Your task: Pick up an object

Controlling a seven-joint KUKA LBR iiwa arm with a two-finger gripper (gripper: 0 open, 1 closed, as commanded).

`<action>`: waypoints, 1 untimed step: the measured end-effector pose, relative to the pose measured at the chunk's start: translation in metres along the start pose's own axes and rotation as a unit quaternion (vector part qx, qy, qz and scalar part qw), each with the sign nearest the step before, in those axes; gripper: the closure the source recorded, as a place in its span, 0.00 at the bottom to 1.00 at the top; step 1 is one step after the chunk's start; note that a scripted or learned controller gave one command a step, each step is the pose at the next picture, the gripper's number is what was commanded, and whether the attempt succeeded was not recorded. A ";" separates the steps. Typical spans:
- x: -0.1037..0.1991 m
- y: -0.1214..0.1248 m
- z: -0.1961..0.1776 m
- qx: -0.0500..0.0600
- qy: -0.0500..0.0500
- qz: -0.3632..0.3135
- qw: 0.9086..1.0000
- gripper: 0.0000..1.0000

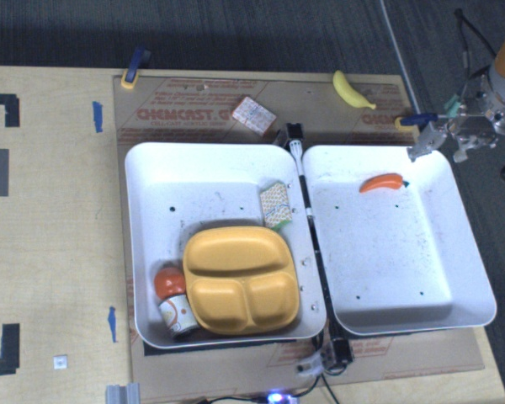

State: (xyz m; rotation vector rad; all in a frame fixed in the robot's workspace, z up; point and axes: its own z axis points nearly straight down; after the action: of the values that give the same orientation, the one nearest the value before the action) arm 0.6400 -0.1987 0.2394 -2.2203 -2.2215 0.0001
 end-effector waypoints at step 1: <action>0.041 0.028 0.153 -0.002 0.000 -0.001 1.000 0.00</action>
State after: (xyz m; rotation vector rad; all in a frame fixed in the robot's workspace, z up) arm 0.6677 -0.1572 0.0861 -2.2208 -2.2262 -0.0034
